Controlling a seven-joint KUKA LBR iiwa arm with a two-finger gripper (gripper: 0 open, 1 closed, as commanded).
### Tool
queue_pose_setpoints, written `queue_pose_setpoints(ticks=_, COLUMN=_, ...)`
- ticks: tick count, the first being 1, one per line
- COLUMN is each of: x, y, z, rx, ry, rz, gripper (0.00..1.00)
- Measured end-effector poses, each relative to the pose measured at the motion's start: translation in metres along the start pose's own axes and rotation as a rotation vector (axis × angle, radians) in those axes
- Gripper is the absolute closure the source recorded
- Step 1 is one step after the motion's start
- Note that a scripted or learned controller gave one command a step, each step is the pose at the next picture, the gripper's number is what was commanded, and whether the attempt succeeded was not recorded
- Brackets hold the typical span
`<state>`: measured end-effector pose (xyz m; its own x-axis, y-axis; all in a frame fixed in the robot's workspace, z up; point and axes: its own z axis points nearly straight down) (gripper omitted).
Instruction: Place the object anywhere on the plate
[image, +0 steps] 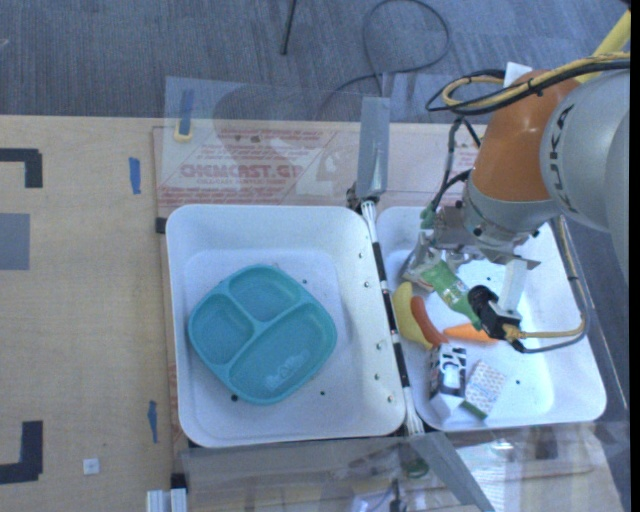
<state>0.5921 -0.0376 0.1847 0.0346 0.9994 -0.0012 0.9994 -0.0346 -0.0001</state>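
On the overhead camera I see the gripper (436, 254) low over the right bin (565, 400), at its upper left part near the wall shared with the left bin (200, 228). The grey arm with its orange band comes in from the right and covers most of that bin's far end.

The thing closest to the gripper is a green packet (446, 283). It lies just below the gripper's tip on my screen, touching it or very nearly; I cannot tell which from this angle. I also cannot tell whether the gripper is clenched or released, and I see nothing clearly held in it.

The green packet lies flat, its long axis slanted from upper left to lower right. Its upper-left end is tucked under the gripper and its lower-right end points toward the middle of the bin.

Crowded beside it are a yellow banana-shaped piece (404, 308) against the bin's left wall, a red-orange curved piece (425, 323) touching the banana, and an orange carrot-like piece (468, 335) just below the packet. Nearer the front lie a black-and-white box (452, 368) and a patterned square packet (488, 386), side by side.

The teal divided plate (262, 333) sits in the left bin, well apart from the gripper, with nothing on it.
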Motion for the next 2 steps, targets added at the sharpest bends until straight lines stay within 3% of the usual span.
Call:
queue_pose_setpoints(ticks=1, x=0.072, y=0.028, z=0.0, rx=-0.001, ry=0.001, rz=0.034, gripper=1.0)
queue_pose_setpoints(ticks=2, x=0.107, y=0.004, z=0.0, rx=0.001, ry=0.002, rz=-0.366, gripper=1.0)
